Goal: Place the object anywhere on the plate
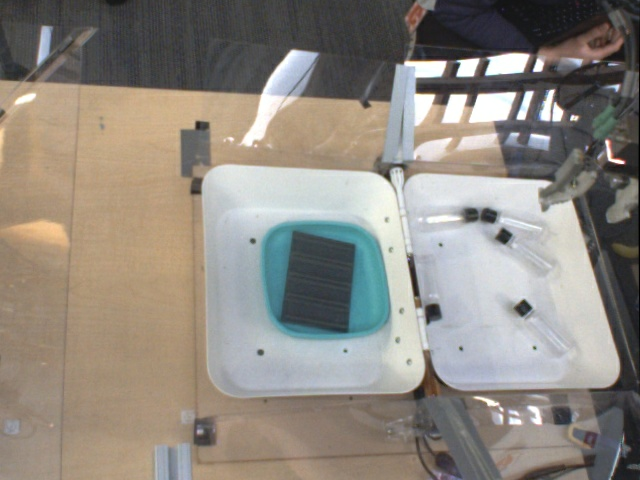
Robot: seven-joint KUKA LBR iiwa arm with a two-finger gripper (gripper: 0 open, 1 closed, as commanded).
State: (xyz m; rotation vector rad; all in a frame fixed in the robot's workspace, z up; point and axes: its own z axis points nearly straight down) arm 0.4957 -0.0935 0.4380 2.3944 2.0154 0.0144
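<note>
On the bench, two shallow white bins sit side by side. At the left bin (232,368), a teal plate (272,268) rests near its centre, and a dark ribbed rectangular object (319,280) lies flat on that plate, slightly tilted. The gripper (562,186) shows at about two o'clock from the plate, over the far right rim of the right bin (600,363), well apart from the dark object; whether it is open or closed cannot be told, and nothing is seen in its grasp. Between the two, the bins' shared rim and three clear vials with black caps (522,248) lie scattered across the right bin's floor. A person's hand (592,40) shows at one o'clock beyond the bench.
</note>
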